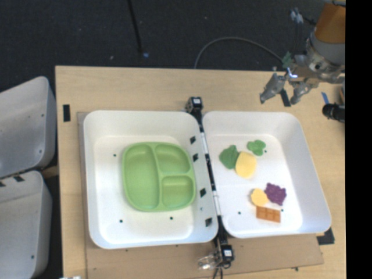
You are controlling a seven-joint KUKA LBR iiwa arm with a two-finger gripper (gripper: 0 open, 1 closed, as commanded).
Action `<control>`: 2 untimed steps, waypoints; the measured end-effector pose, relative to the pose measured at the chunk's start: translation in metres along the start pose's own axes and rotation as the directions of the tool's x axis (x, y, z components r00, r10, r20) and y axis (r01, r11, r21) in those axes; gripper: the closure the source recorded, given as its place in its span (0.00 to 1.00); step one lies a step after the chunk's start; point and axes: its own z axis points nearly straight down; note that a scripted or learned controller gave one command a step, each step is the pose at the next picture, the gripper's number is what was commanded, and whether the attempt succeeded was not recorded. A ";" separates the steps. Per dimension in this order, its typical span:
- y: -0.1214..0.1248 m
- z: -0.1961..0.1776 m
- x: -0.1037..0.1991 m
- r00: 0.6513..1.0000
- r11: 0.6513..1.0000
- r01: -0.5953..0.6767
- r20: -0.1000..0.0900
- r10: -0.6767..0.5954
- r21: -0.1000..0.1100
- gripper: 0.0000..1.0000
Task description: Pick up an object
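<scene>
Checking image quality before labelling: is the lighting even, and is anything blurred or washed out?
Camera view: soft, fairly even light; the white bins run bright, dulling their rims; the claw looks slightly soft; the toy foods show faint shadows, the purple piece included.

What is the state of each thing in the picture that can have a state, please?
gripper: open, holds nothing, above the bench beyond the right bin's far rim.
green tray: flat in the left bin, its compartments bare.
yellow piece: lying in the right bin, touching the green leaf piece.
purple piece: lying beside the small yellow piece.
orange piece: lying flat, nearest the front rim.
</scene>
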 end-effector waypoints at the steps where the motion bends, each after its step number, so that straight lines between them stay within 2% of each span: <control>1: 0.001 -0.006 0.001 1.000 1.000 0.003 0.003 -0.003 -0.009 0.00; 2: -0.008 0.045 0.004 1.000 1.000 0.001 0.002 -0.001 -0.004 0.00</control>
